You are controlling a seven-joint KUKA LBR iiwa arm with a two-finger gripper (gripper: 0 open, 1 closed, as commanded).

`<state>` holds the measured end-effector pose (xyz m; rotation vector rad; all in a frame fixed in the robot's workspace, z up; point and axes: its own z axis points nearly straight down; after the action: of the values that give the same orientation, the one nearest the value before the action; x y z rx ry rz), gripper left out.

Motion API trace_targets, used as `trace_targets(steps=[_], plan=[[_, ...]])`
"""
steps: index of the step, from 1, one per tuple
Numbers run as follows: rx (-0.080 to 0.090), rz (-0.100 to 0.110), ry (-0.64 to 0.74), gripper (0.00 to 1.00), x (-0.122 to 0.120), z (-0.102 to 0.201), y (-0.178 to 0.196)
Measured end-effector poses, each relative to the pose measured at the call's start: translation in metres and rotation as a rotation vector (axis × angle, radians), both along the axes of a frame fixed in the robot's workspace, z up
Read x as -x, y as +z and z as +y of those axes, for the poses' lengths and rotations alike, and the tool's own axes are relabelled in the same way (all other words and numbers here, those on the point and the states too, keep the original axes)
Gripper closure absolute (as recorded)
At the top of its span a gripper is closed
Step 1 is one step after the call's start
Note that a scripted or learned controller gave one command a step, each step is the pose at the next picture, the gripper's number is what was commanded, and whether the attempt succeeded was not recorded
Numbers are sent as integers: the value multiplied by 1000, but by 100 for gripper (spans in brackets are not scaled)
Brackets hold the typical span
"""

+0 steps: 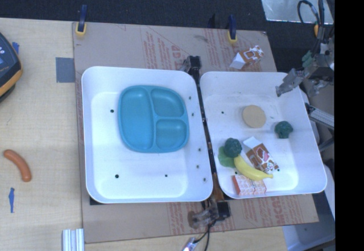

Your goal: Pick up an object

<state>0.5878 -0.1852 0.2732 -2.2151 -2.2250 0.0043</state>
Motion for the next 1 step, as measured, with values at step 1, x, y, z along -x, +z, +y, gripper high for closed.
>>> trace_targets(steps=[1], plan=[[-1,3,2,0,-55,12,-130]])
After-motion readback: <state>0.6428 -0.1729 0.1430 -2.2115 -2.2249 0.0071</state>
